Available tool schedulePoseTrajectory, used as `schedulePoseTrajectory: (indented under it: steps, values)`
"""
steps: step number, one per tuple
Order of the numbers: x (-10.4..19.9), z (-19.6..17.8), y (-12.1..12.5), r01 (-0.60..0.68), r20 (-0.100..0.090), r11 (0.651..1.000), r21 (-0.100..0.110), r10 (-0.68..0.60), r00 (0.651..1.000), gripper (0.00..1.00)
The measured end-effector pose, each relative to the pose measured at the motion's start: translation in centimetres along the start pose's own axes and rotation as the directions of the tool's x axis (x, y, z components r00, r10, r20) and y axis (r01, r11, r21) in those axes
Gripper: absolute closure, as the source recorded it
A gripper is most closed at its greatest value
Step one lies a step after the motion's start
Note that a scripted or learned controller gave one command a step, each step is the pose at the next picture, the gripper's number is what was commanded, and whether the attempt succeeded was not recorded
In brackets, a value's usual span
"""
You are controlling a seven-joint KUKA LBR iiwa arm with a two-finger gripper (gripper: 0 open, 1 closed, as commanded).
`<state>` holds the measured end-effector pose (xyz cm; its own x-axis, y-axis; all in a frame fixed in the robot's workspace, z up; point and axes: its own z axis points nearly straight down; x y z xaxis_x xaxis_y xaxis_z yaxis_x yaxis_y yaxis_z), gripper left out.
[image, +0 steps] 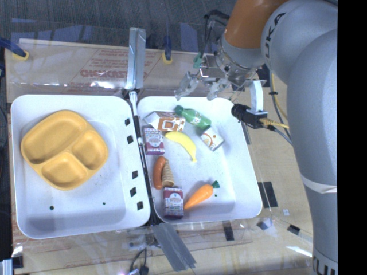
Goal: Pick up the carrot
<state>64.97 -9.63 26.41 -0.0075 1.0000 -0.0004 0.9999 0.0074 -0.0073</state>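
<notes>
The carrot [199, 195], orange with a small green top, lies near the front of the right bin [243, 171], tilted with its green end to the upper right. My gripper [199, 89] hangs over the back rim of that bin, well behind the carrot. Its two fingers are spread apart with nothing between them. A maroon carton [173, 202] sits just left of the carrot's tip.
The right bin also holds a banana [182, 144], a green bottle [193, 116], a hot dog [162, 172], and several small cartons [153, 140]. A yellow sectioned plate [63, 148] lies in the left bin [34, 211]. A metal divider post [135, 59] stands behind the bins.
</notes>
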Motion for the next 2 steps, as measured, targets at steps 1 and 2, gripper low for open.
schedulePoseTrajectory:
  steps: [1, 2]
  values:
    - [-3.01, 5.72, -10.51, -0.007, -0.001, 1.000, 0.001, 0.007, 1.000, 0.00]
    - [-3.02, 4.84, -10.53, -0.002, -0.001, 1.000, 0.004, 0.002, 1.000, 1.00]
